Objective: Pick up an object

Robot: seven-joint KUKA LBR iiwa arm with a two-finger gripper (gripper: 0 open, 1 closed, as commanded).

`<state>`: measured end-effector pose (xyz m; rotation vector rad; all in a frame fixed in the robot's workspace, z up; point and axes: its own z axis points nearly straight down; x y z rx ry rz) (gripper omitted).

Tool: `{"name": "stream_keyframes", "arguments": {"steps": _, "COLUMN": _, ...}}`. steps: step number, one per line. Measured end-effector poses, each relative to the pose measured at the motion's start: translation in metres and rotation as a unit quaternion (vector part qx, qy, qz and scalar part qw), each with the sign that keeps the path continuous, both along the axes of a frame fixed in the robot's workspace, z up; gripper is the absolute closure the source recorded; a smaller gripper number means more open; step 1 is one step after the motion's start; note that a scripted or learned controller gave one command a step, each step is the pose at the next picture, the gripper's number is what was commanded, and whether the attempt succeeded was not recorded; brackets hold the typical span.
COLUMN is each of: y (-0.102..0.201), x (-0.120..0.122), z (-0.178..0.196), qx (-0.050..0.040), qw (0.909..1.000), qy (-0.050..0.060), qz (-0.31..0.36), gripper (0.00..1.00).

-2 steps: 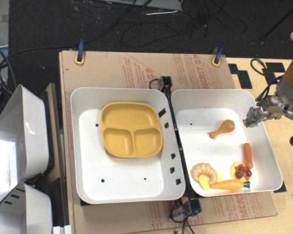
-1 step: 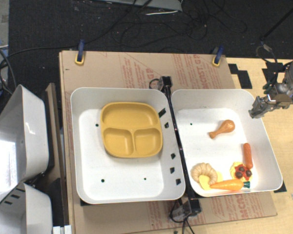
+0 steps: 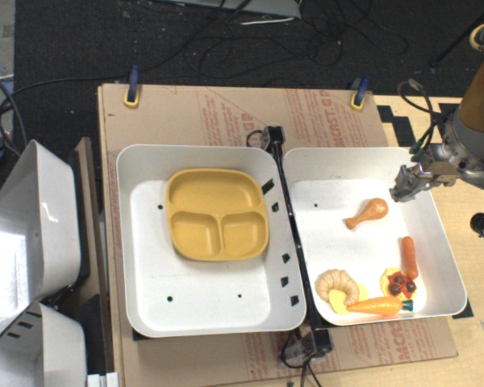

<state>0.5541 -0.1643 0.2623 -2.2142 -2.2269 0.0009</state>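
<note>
Nothing picked yet: gripper (image 3: 406, 185), jaw state unclear, hovers at right bin (image 3: 448, 252) edge, near drumstick (image 3: 367, 213), which lies untouched.

arm (image 3: 474, 127) cut off at right edge; gripper (image 3: 406, 184) fingers too small to read; spare bins (image 3: 32, 216) cropped at left.

You are looking at a plate (image 3: 218, 214) lying in the left bin (image 3: 137, 240), while a drumstick (image 3: 367, 213), sausage (image 3: 409, 256), croissant (image 3: 337, 284) and carrot (image 3: 375, 304) are lying in the right bin (image 3: 323, 168).
</note>
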Motion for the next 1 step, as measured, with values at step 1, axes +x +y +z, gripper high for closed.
{"name": "stream_keyframes", "arguments": {"steps": 1, "y": 0.0556, "x": -0.0151, "z": 0.0033, "qx": 0.0005, "qw": 1.0, "qy": 0.0, "qz": 0.001, "gripper": 1.0}}
